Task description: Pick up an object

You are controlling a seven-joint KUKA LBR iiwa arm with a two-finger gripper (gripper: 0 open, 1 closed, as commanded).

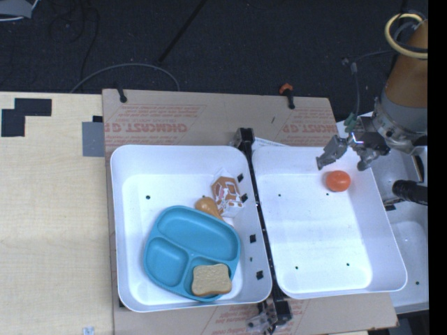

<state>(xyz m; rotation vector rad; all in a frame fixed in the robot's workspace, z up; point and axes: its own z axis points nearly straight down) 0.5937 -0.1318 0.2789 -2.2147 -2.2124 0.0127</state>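
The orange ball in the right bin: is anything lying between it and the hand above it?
Nothing. In the camera view the hand hangs open just above the orange ball, with bare white bin floor between them.

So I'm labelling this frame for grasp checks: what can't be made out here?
- Small yellow-orange item in the left bin: partly hidden behind the blue tray; identity unclear.
- Crinkled wrapper: its printing is too small to read.
- Arm: cut off at the camera view's upper right.
- Gripper above the orange ball: height over it can't be judged.
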